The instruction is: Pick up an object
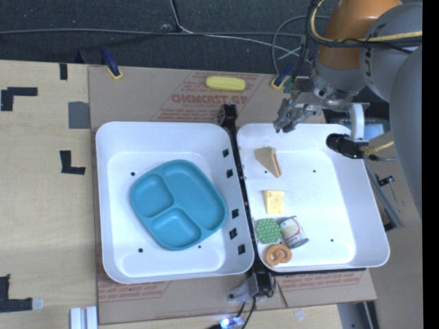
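You have nothing picked up yet, as far as this view shows: every candidate lies on the floor of the right bin, so the reach, the grasp and the lift are all left to do. Taking that right bin as your landmark, the arm hangs over its far rim, and the gripper sits just above the far left corner with nothing between its fingers; they look close together, but the view is too small and dark there to say how far open, so I cannot tell. Inside the bin, from far to near, you have a tan wedge nearest the gripper, a yellow block around the middle, then a cluster at the near left corner: a green patterned piece touching a small packet, with a pretzel just in front. The left bin, touching your landmark on its left, holds a blue divided plate. Both bins rest on a cardboard sheet clamped to a pale wooden bench; a yellow banana-like toy lies on the cardboard beyond the bins, and cables trail across dark flooring behind.
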Tool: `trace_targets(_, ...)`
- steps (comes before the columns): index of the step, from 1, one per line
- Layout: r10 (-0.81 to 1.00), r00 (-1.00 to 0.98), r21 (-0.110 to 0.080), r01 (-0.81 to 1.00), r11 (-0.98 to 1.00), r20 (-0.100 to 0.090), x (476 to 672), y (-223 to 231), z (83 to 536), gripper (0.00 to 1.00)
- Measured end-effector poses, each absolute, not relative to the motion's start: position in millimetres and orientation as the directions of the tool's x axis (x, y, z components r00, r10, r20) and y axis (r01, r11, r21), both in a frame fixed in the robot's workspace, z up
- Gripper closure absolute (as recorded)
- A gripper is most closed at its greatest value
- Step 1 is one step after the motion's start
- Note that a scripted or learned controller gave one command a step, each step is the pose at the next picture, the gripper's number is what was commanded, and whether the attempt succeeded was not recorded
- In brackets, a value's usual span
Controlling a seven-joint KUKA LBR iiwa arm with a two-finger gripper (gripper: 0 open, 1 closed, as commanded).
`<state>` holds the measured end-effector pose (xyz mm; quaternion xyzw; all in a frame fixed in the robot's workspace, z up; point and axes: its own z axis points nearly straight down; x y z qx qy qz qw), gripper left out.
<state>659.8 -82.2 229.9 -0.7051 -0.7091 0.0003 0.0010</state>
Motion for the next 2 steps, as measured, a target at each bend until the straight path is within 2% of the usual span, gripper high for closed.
trace_targets(1, 1.0, -0.006, -0.001, 1.0, 0.006, 0.002, 665.0, -32, 236, 1.0)
trace_targets(2, 1.0, -0.007, -0.002, 1.0, 0.007, 0.001, 661.2, 32, 235, 1.0)
